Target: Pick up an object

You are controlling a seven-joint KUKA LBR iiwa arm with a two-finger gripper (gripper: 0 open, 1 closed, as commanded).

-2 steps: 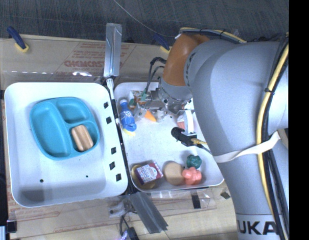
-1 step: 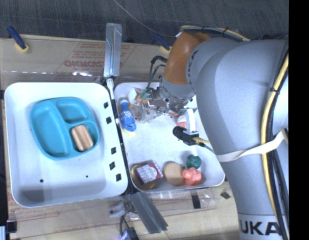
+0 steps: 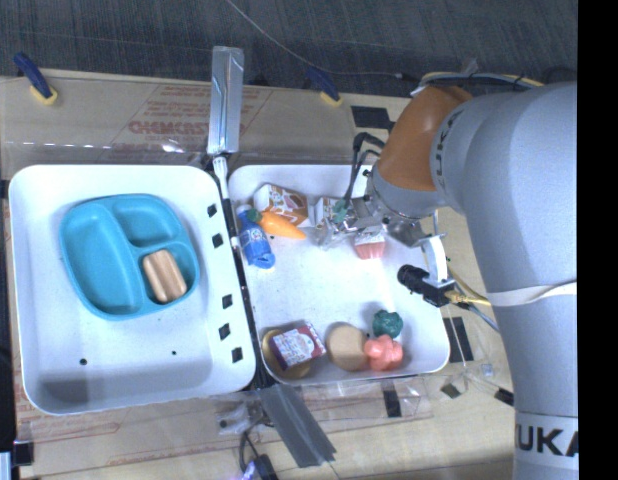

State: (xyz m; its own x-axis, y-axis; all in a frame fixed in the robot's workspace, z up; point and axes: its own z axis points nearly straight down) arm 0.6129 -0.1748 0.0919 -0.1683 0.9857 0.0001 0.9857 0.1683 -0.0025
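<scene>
Grey KUKA arm (image 3: pixel 519 258) along the right side, orange band (image 3: pixel 414 143) above the wrist, reaching down into the upper part of the right bin (image 3: pixel 319 298). Left bin (image 3: pixel 29 268) beside it, the two touching along a clipped divider. In the left bin a blue divided plate (image 3: pixel 104 253) with a tan, bread-like roll (image 3: pixel 164 275) lying in its lower right compartment. Gripper (image 3: pixel 341 220) low over the right bin's upper middle, just beside a small pink cup-shaped item (image 3: pixel 370 246) — cannot tell how far apart the fingers stand, nor whether anything sits between them. Left of the gripper, close together: a small printed packet (image 3: pixel 285 204), an orange carrot (image 3: pixel 282 227) and a blue bottle (image 3: pixel 256 245) against the bin's left wall. Along the bottom edge of the right bin, left to right: a round tin with a red label (image 3: pixel 294 350), a tan round bun-like piece (image 3: pixel 347 346), a pink toy (image 3: pixel 384 351) touching it, and a dark green piece (image 3: pixel 387 322) just above the pink one. All well apart from the gripper.
</scene>
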